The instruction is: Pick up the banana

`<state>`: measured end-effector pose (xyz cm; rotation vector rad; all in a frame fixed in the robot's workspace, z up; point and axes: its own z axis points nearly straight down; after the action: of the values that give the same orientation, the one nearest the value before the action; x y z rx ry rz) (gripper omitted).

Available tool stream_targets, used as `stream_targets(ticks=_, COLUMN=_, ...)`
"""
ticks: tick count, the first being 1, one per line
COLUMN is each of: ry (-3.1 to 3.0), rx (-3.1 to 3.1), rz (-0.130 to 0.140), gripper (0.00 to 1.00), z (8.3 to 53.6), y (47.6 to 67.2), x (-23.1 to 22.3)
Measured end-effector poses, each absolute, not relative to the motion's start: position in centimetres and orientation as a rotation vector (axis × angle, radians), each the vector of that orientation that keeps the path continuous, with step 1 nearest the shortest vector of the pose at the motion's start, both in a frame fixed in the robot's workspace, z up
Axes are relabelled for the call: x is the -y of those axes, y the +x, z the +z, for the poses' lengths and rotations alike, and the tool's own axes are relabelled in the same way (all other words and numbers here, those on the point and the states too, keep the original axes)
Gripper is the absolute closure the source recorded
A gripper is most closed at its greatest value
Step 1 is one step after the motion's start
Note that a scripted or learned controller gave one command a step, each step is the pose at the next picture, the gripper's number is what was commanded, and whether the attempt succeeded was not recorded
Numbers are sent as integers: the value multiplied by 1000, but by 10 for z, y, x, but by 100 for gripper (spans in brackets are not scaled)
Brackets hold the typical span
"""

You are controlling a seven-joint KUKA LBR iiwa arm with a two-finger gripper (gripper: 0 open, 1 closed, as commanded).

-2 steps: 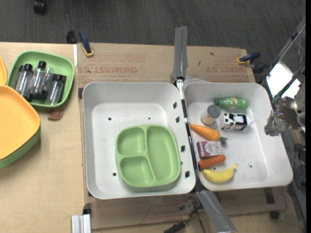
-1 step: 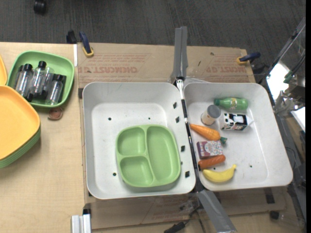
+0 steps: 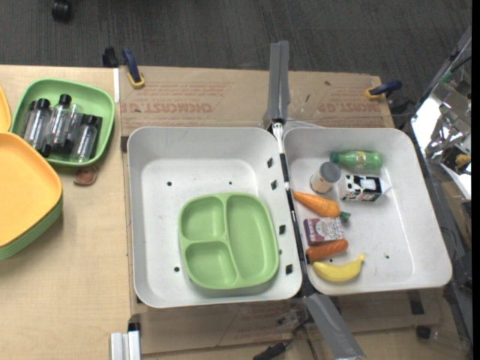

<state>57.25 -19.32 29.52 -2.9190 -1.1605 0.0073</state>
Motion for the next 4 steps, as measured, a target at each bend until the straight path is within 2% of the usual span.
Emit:
stream_targets(ticks=1, ry=-2857, rx=1305, rz=7, gripper=100, z=326, y=614, x=192)
stream_targets(ticks=2, ry=-2854, rx=1308, rz=6, gripper=100, z=102, y=557, x=174)
stream_targets(ticks=3, ry=-2756, rx=1508, rz=2, gripper=100, z=134, y=613, x=205)
stream_targets(ticks=4, ry=-2577, rx=1797, rz=3, gripper=100, z=248, y=654, x=206)
